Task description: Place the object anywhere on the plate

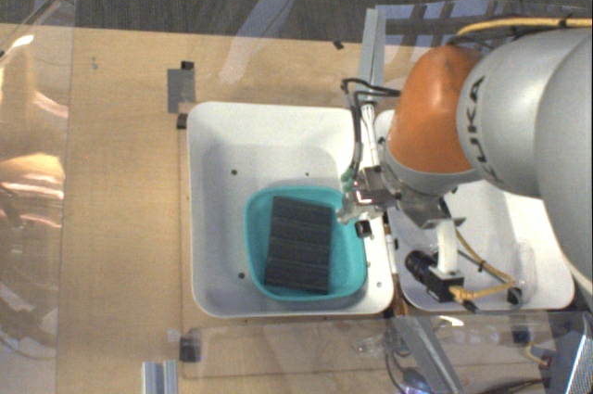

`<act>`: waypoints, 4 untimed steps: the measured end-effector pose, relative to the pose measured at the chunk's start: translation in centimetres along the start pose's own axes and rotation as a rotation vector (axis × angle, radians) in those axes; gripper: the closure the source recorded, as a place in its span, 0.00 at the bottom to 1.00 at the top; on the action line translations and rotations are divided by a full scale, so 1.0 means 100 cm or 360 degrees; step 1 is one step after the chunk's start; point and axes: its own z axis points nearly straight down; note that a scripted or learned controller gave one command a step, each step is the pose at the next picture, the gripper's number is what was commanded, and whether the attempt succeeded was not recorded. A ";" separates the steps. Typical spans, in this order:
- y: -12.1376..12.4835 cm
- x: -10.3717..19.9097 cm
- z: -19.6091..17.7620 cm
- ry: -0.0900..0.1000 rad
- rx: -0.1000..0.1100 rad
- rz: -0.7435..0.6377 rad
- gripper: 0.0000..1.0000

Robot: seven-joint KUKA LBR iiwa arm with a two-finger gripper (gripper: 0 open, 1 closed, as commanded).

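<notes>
Judging from here, I call placement done: the dark ridged block [299, 244] lies on the teal plate [258, 211]. I cannot tell the claw [355, 209] state.

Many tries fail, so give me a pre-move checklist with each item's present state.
1. Dark ridged block lies on the teal plate: ok.
2. Block sits wholly inside the plate's rim: ok.
3. Plate rests flat in the left bin, towards its near right corner: ok.
4. Gripper sits at the plate's right edge, apart from the block: ok.
5. Finger state: cannot tell.
6. Arm hangs over the right bin, hiding much of it; contents there: cannot tell.
</notes>
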 end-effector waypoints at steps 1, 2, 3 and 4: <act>0.000 0.000 0.000 0.0000 -0.0001 0.0001 0.00; -0.024 -0.046 -0.076 -0.0002 -0.0007 0.0207 0.00; -0.022 -0.044 -0.087 -0.0004 -0.0015 0.0192 1.00; -0.019 0.006 -0.004 -0.0001 0.0003 0.0062 1.00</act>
